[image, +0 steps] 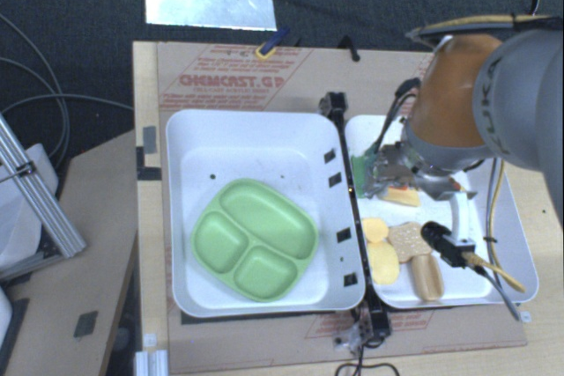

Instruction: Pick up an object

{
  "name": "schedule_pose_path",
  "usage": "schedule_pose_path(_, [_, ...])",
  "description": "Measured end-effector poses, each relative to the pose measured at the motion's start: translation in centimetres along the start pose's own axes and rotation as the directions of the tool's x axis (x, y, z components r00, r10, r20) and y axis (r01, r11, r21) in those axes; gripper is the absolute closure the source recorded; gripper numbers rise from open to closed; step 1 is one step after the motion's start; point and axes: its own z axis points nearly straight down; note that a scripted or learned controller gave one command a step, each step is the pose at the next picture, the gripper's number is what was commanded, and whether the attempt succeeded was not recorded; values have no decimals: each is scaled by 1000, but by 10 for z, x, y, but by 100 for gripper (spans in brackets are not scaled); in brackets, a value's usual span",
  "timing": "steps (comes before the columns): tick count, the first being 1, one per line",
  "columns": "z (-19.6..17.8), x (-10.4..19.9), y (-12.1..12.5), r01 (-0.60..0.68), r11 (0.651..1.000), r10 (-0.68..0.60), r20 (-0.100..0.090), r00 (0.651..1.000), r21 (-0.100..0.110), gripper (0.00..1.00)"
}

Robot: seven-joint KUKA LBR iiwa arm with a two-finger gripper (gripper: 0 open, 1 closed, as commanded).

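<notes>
Two shallow white plastic bins side by side on a brown cardboard sheet w/ red print [231, 77] over the tabletop [97, 189]. Left bin [189, 150]: 1 light-green moulded plastic plate [255, 239], smooth, rounded-square outline, 3 compartments, lying flat toward the near-left part of the bin. Right bin [518, 255]: toy food pieces clustered near the divider: 2 pale-yellow rounded pieces [380, 248], one above the other, touching; 1 tan speckled cracker-like square [409, 239] just beside them; 1 tan bread-roll shape [427, 278] nearest the front wall; 1 yellow wedge, cheese-like [402, 197]; 1 black-headed utensil w/ yellowish handle [467, 258], lying diagonal to the right of the cracker; a green item [360, 168] by the divider, partly hidden, shape unclear. Grey arm w/ glossy orange band [458, 92] sits low over the right bin's far half; pincer [386, 174] is just above the wedge and green item. Pincer opening: cannot tell, metal parts blur together. Nothing seen gripped.
</notes>
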Motion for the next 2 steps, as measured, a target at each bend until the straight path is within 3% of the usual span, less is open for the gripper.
schedule_pose_path(1, [2,13,-54,-12,1000,12,0,1000,10,100])
schedule_pose_path(2, [2,32,-56,-6,1000,6,0,1000,8,100])
